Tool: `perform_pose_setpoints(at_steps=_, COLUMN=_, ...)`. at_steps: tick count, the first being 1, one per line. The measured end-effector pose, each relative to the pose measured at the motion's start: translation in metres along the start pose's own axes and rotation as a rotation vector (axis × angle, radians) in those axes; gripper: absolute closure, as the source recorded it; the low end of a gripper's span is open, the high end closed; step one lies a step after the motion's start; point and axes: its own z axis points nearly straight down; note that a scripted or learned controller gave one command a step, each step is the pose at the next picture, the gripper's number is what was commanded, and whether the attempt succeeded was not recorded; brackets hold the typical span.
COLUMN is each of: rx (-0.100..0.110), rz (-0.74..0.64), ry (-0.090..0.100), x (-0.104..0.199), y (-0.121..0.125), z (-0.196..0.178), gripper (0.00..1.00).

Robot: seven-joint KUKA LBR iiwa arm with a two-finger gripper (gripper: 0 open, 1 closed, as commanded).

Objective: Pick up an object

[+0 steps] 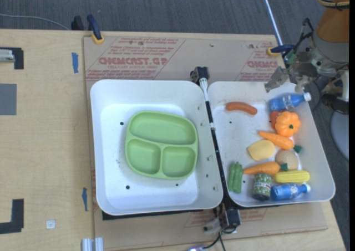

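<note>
The right bin (319, 150) holds several toy foods. A red-orange sausage (241, 108) lies alone at its back left. Along the right side sit a blue bottle (287, 102), an orange pumpkin (287, 123), a carrot (275, 139) and a yellow piece (261, 149). Toward the front are a potato (287, 159), a second carrot (260, 168), a corn cob (292, 176), a green pod (236, 177), a green can (262, 187) and another blue bottle (288, 190). My gripper (289, 82) hangs open above the bin's back right corner, just behind the blue bottle, with nothing between its fingers.
The left bin (105, 111) holds a green divided plate (161, 144). A black clamp (199, 73) sits at the back where the two bins meet. Cardboard (138, 56) lies under both bins. The arm's orange band (334, 17) is at the top right.
</note>
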Motion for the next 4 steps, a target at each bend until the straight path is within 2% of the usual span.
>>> perform_pose_setpoints(at_steps=1, rx=-0.014, rz=-0.001, ry=-0.005, x=-0.002, y=-0.046, z=0.091, gripper=0.0)
perform_pose_setpoints(at_steps=2, rx=-0.013, rz=-0.01, ry=0.012, x=-0.028, y=-0.097, z=0.11, gripper=0.0)
perform_pose_setpoints(at_steps=3, rx=-0.007, rz=-0.001, ry=-0.002, x=0.024, y=-0.117, z=0.112, gripper=0.0)
perform_pose_setpoints(at_steps=4, rx=-0.01, rz=0.0, ry=-0.004, x=0.022, y=-0.117, z=0.102, gripper=1.0)
